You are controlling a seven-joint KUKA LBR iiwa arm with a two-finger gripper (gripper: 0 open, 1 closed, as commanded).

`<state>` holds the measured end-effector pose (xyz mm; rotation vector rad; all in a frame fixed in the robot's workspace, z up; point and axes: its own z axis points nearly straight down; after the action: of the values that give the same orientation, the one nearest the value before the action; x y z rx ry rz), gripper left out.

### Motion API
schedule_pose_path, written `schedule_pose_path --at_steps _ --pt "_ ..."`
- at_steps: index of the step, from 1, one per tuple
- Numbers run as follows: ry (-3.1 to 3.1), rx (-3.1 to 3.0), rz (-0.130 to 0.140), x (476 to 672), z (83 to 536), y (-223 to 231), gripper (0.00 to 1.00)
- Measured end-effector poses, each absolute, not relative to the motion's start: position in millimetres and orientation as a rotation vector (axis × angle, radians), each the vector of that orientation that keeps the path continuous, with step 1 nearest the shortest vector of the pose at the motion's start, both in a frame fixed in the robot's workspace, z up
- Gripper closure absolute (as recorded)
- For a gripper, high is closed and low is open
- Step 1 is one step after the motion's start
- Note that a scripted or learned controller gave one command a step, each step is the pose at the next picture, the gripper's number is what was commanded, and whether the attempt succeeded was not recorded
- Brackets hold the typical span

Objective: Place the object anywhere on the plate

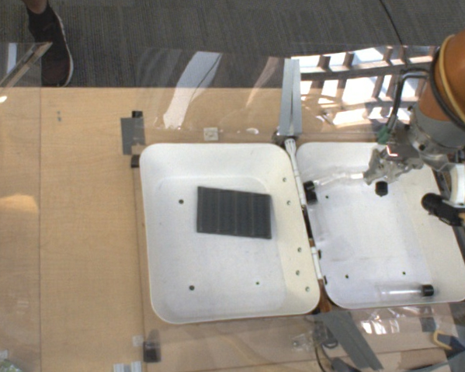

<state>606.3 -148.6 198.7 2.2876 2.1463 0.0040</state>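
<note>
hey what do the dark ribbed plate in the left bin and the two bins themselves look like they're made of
Dark plate: likely rubber or matte plastic; charcoal, no glare, fine parallel ridges. Left bin and right bin: probably moulded plastic, semi-gloss white, with rounded corners and soft highlights. That is by look only.

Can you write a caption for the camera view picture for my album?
Robot arm's tool over the right bin; a dark ridged plate lies in the left bin.
</note>
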Motion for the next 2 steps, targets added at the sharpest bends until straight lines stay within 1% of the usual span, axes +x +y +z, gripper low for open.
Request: schedule_pose_path --at_steps 1,2 --pt "2.262 2.175 0.004 588.9 190 -90 1.00" --pt "2.324 2.108 0.007 597.7 186 -40 1.00"
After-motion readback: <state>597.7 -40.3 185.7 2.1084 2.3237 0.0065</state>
